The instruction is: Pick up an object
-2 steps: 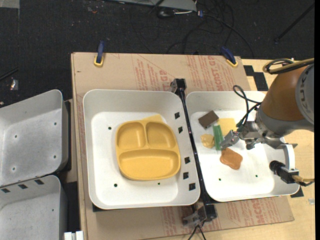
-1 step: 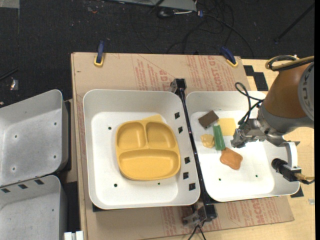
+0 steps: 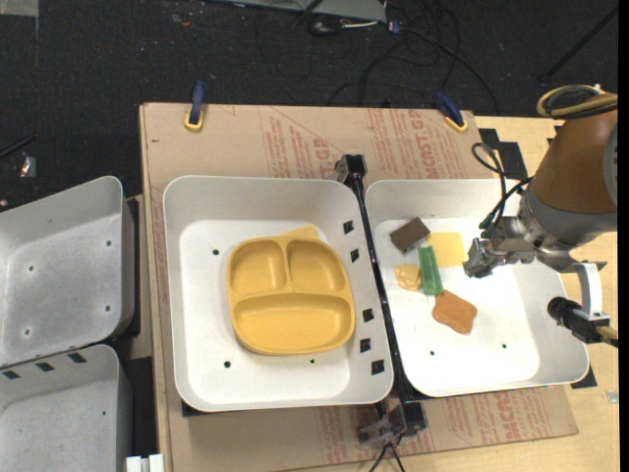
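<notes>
We see a yellow divided tray (image 3: 291, 296) in the far bin; left of the jaws (image 3: 479, 260) lie an orange piece (image 3: 455, 313), green stick (image 3: 429, 268) and brown block (image 3: 410, 233). Whether those jaws stand apart, we cannot tell.

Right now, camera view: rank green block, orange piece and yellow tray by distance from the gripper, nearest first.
1. Green block, right bin, just left of the gripper.
2. Orange piece, right bin, below and left of the gripper.
3. Yellow tray, left bin, across the divider, clearly farthest.
</notes>
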